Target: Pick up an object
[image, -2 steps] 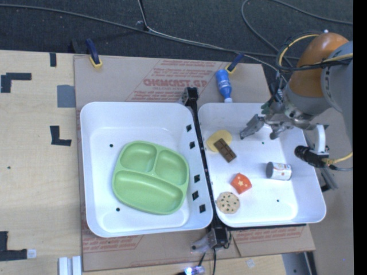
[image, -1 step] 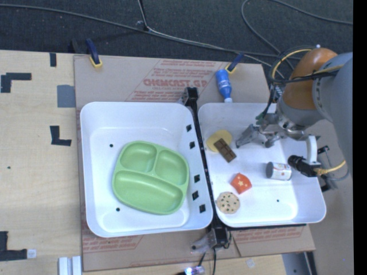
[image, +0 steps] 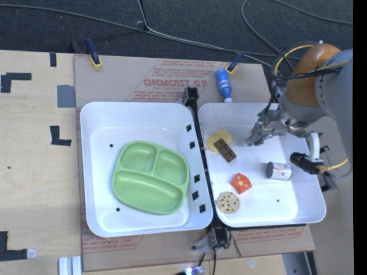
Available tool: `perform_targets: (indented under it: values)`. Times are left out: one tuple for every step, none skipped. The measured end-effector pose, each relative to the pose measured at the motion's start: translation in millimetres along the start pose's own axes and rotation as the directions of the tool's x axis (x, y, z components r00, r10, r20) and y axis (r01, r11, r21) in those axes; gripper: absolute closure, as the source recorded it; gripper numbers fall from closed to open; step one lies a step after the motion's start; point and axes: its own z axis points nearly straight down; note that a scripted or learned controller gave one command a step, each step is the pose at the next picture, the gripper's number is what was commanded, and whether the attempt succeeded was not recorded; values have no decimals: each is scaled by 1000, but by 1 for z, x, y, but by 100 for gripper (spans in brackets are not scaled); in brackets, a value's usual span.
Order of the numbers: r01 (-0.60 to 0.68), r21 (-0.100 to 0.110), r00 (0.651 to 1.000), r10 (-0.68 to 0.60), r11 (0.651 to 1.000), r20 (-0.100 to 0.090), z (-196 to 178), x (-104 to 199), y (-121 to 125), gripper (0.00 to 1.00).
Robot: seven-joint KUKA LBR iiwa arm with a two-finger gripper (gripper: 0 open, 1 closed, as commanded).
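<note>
1. Camera view, taken from above at a slant: two shallow white bins sit side by side on a brown cardboard sheet, the left bin (image: 94, 125) and the right bin (image: 309, 211), meeting along a black divider.
2. Left bin: a green plate (image: 151, 177) with three sections lies flat near its middle, tilted a little against the bin's edges.
3. Right bin, near the divider: a yellow disc (image: 218, 138) with a brown chocolate bar (image: 226, 150) lying across its lower right edge, the two touching.
4. Below those, a small red block (image: 241, 183) sits apart, and a round cookie (image: 228, 203) with dark chips lies near the front left corner of that bin.
5. Toward the right wall, a small white can (image: 278, 171) lies on its side.
6. A blue and white bottle (image: 223, 85) lies on the cardboard just behind the right bin, outside it.
7. The grey arm (image: 321, 87) reaches in from the right, with its gripper (image: 256, 137) low over the back part of the right bin, to the right of the yellow disc and apart from it.
8. Nothing shows between the fingers; whether the jaws stand wide or narrow I cannot tell from this angle.
</note>
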Motion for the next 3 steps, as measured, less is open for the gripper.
perform_targets:
  values:
    - [-2, -4, 1000, 2, 1000, -1, -42, -2, 0, 100]
    - [-1, -6, 1000, 1, 1000, 0, -85, -1, 2, 100]
    - [-1, -6, 1000, 1, 1000, 0, -129, -1, 2, 100]
